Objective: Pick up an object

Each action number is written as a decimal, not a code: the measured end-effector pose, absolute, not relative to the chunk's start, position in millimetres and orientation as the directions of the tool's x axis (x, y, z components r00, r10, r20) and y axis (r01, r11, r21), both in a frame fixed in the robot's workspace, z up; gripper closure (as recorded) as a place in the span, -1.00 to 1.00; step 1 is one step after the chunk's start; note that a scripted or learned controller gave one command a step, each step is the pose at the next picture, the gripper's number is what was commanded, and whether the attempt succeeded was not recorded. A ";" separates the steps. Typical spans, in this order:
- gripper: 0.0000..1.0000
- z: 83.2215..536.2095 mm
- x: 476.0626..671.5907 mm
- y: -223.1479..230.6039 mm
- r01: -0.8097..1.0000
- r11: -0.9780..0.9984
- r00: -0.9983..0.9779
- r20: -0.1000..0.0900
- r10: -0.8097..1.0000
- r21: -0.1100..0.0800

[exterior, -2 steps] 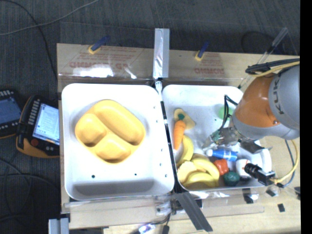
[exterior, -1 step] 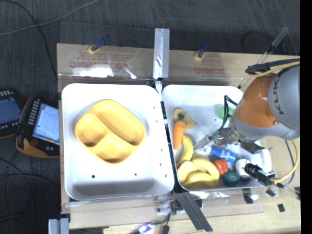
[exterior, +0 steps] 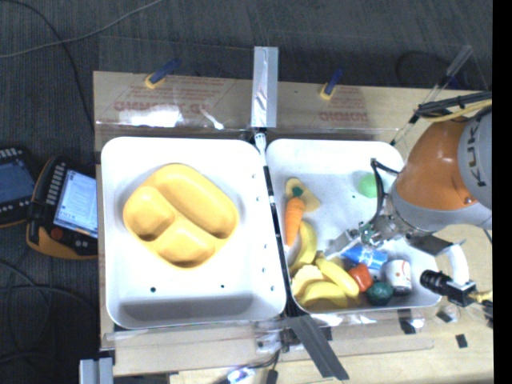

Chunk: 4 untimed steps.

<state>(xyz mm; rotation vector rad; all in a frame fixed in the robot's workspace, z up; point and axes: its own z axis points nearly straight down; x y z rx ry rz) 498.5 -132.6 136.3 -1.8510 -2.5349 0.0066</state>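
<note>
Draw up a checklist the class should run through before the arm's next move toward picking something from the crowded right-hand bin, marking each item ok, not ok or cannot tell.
1. Gripper is above the shallow white right-hand bin: ok.
2. A target lies beneath it: ok, the small blue and white packet sits just under it.
3. Target stands apart from its neighbours: not ok, the round red toy and the yellow plastic bananas crowd it.
4. Something is already held: cannot tell.
5. The orange toy carrot is out of the way: ok, it lies near the bin's left wall.
</note>
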 end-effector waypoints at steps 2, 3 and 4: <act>-1.00 88.3 589.9 -102.7 0.917 0.398 -0.398 0.005 0.917 -0.006; -1.00 88.5 639.4 -104.6 0.951 0.310 -0.310 -0.005 0.951 0.008; 1.00 102.2 641.8 -106.6 0.952 0.305 -0.304 -0.013 0.952 0.015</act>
